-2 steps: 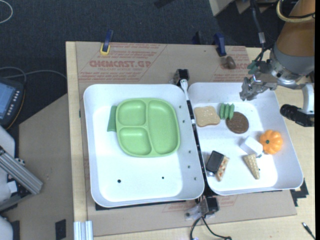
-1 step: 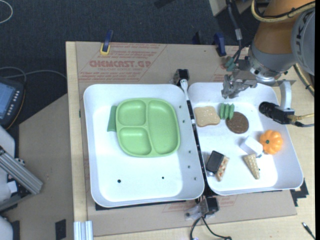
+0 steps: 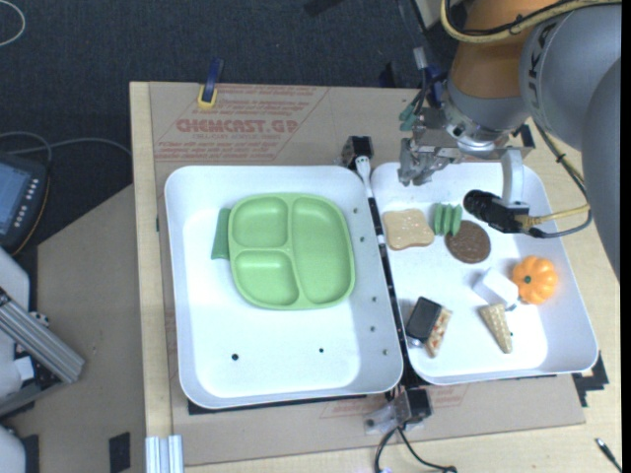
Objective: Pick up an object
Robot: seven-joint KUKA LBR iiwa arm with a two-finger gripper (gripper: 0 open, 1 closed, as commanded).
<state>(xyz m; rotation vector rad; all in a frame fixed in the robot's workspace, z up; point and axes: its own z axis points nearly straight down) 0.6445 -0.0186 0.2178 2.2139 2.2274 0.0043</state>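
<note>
My gripper (image 3: 418,170) hangs over the back left part of the right bin (image 3: 567,338), just behind a tan toast slice (image 3: 406,229). Nothing shows between its fingers. Next to the toast lie a green ridged piece (image 3: 448,220) and a brown round cookie (image 3: 469,243). An orange pumpkin (image 3: 533,279) sits at the right, with a white block (image 3: 494,288) beside it. Near the front lie a black block (image 3: 424,315), a small pizza slice (image 3: 440,330) and a tan wedge (image 3: 498,326).
The left bin (image 3: 197,353) holds a green divided plate (image 3: 292,251). A black camera part (image 3: 493,211) with a yellow cable juts from the wrist over the right bin. A blue and yellow clamp (image 3: 210,86) grips the board's back edge.
</note>
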